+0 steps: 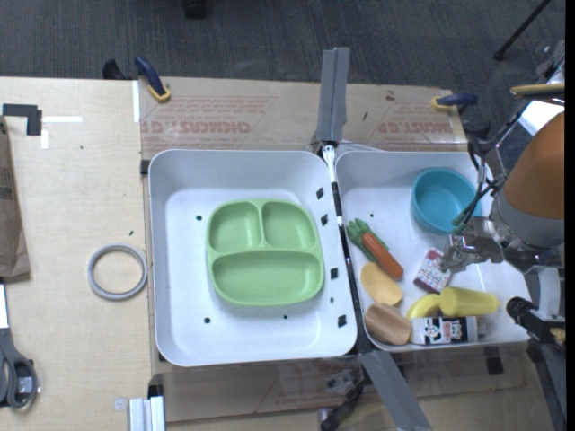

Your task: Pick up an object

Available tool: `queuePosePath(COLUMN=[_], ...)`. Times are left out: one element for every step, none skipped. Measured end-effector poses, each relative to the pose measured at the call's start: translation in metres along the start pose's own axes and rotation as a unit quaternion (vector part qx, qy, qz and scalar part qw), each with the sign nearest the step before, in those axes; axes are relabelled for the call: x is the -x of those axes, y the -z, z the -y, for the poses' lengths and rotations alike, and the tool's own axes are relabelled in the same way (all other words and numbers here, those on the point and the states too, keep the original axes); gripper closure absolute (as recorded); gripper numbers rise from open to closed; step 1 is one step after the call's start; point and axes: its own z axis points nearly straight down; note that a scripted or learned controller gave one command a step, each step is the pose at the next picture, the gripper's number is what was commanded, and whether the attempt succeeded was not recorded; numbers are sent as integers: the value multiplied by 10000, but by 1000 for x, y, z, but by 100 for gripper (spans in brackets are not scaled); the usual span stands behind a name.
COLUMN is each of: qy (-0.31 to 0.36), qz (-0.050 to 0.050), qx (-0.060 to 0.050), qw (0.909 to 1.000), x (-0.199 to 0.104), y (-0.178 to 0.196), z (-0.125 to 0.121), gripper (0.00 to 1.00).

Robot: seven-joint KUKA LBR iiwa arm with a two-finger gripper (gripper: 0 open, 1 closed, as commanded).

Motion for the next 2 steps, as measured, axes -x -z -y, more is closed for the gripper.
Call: queuePosePath(qy=[14, -434], qz=[5, 8], qx=[-6, 0], qw=[10000, 9991], x=[0, 15], y=[8, 103], z=[-1, -9], gripper=[100, 100])
